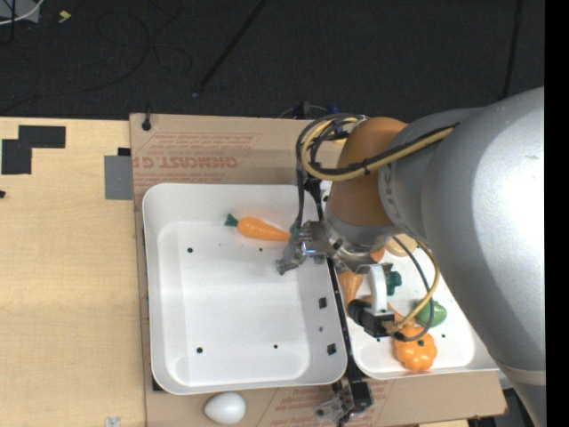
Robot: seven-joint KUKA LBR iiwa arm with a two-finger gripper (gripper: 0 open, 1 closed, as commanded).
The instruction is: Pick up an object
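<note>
Arm [480, 221] comes first for us: its grey bulk enters from the right and covers much of the right bin, with the orange band [364, 172] above the wrist sitting near the far edge of the two bins. Under everything we see the pale wooden desk [62, 265], and on it a brown cardboard sheet [213, 154] with red print that carries both bins. The left bin [231, 327] is the wider white tray. The right bin [449, 350] lies just beside it, their walls touching along the middle.

The gripper [292, 258] hangs over the right side of the left bin, close to the wall the bins share. We cannot tell whether it is spread or pressed together, and we see nothing held in it.

The toy carrot [260, 229] lies flat in the far part of the left bin, green top to the left and orange tip just beside the gripper. We cannot say whether they touch.

In the right bin's near corner we see an orange pumpkin-like toy [415, 353], with a green toy [434, 311] near it.

A white egg [224, 407] rests on the cardboard outside the left bin's near wall.
</note>
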